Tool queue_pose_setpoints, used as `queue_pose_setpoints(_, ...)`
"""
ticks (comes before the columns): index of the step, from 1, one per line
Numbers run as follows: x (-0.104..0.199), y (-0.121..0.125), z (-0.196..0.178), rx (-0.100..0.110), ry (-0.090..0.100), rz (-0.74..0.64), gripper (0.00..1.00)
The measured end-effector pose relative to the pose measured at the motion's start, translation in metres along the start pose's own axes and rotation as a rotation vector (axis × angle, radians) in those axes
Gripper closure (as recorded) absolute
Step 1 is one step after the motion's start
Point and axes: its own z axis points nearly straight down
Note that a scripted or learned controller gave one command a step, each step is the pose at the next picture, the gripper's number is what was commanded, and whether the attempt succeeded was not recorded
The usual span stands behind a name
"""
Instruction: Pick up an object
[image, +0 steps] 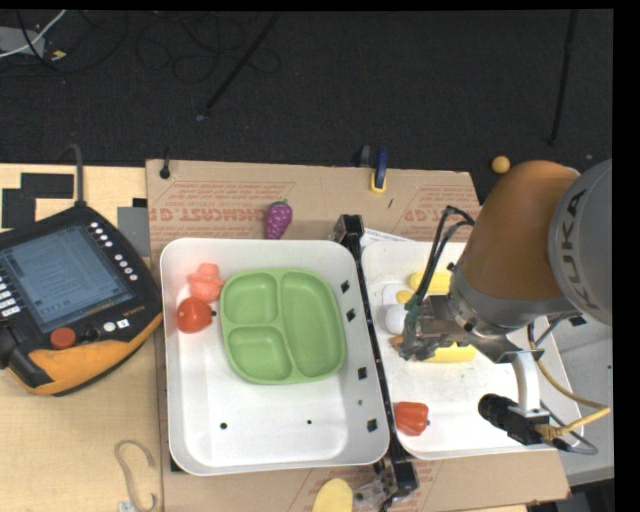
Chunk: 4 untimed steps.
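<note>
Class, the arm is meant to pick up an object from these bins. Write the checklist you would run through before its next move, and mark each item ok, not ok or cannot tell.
1. Gripper is over a bin: ok, it sits low in the right bin.
2. A target lies within reach: ok, yellow pieces lie right by the gripper.
3. An object is already held: cannot tell, the wrist hides the contact.
4. Other candidates are unobstructed: ok, the red pepper sits apart near the bin's front-left corner.
5. Left bin contents are out of the way: ok, the green tray and the red and pink toys lie across the divider.
</note>
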Motion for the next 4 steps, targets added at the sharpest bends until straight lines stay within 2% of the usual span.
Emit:
queue_pose_setpoints(1, 0.058, 0.005, -0.005, 0.001, 0.000, -0.001, 1.00)
queue_pose_setpoints(2, 0.086, 0.021, 0.014, 0.002, -0.002, 0.004, 1.00)
queue_pose_setpoints(3, 0.086, 0.011, -0.005, 0.001, -0.002, 0.004, 1.00)
queue_pose_setpoints(4, 0.087, 0.003, 0.006, 0.003, -0.003, 0.004, 1.00)
